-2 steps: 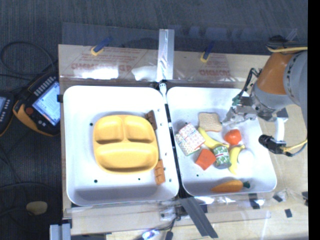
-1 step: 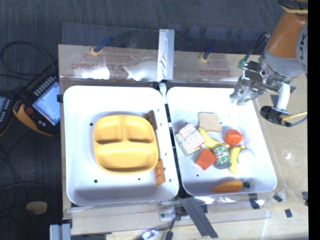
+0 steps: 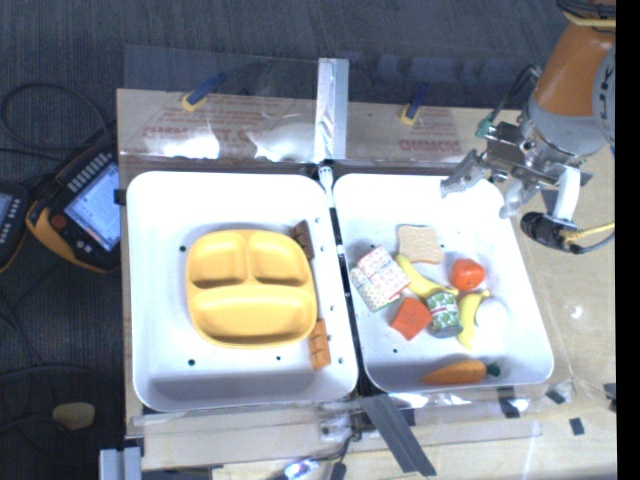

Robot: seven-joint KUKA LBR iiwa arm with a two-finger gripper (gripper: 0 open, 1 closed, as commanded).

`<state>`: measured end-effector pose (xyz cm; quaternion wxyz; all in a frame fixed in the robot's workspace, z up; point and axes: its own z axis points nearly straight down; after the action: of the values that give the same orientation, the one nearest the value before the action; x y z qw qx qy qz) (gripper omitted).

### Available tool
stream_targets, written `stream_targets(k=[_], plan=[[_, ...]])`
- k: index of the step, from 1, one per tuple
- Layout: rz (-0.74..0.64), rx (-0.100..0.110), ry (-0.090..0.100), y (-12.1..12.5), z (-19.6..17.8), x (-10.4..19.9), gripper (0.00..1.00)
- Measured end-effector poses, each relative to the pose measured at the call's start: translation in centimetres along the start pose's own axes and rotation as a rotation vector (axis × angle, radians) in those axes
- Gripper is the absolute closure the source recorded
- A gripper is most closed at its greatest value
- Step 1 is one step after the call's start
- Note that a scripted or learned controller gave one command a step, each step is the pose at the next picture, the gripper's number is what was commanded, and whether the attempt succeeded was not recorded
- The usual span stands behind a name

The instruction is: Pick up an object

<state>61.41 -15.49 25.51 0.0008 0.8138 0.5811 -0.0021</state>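
Observation:
The right bin (image 3: 520,298) holds several toy foods: a bread slice (image 3: 418,243), a red tomato (image 3: 467,273), a banana (image 3: 423,278), a checkered pink-and-white box (image 3: 380,278), a red block (image 3: 410,318), a small can (image 3: 443,314), a white egg (image 3: 491,316) and a carrot (image 3: 455,372) by the near wall. My gripper (image 3: 488,192) hangs over the far right corner of this bin, above and behind the food. Its fingers stand open with nothing between them.
The left bin (image 3: 155,298) carries a yellow divided plate (image 3: 250,286), a small brown piece (image 3: 302,235) at the plate's far right corner and an orange piece (image 3: 319,344) near the dividing wall. A handheld pendant (image 3: 85,208) lies on the floor to the left.

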Motion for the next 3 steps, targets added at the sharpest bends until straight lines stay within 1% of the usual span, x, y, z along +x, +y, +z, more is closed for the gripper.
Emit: stream_targets(k=[1,2,3], plan=[[0.099,0.002,-0.001,-1.5,5.1,-1.9,0.0],[0.143,-0.013,0.011,-4.3,15.5,-5.7,0.0],[0.143,-0.011,0.008,-4.4,14.7,-5.8,1.0]])
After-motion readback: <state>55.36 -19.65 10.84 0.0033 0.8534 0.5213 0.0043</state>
